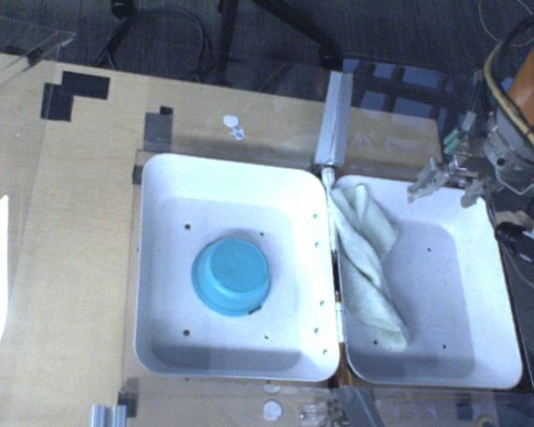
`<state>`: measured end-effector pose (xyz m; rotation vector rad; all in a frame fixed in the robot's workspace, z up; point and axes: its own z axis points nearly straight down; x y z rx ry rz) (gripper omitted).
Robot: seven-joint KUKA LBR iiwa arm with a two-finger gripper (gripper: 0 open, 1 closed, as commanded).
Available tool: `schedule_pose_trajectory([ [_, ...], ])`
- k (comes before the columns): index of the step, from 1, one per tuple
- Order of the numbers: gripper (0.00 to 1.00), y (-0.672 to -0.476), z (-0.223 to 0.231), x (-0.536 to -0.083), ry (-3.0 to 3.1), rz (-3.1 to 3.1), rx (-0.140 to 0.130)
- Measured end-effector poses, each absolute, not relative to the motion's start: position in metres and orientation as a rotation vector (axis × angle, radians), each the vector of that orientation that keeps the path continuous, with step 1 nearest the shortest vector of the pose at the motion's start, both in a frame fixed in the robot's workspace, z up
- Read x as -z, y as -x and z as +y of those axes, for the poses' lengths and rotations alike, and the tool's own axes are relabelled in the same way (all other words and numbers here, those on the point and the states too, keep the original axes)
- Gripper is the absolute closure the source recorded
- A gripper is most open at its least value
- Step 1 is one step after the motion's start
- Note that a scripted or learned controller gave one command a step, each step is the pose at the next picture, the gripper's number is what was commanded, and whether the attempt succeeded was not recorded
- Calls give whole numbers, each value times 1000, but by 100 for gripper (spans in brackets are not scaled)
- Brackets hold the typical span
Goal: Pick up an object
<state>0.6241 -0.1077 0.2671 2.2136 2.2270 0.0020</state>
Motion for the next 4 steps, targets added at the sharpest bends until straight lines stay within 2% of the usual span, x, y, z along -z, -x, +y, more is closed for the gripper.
schedule_pose_trajectory([
  [1,100,-626,-106,-278,-2205,2231,-7],
  [2,100,-664,-134,-290,-2212,2225,-4],
  [3,100,-670,-169,-272,-2212,2225,-1],
  [4,100,-669,-166,-314,-1974,2435,-4],
])
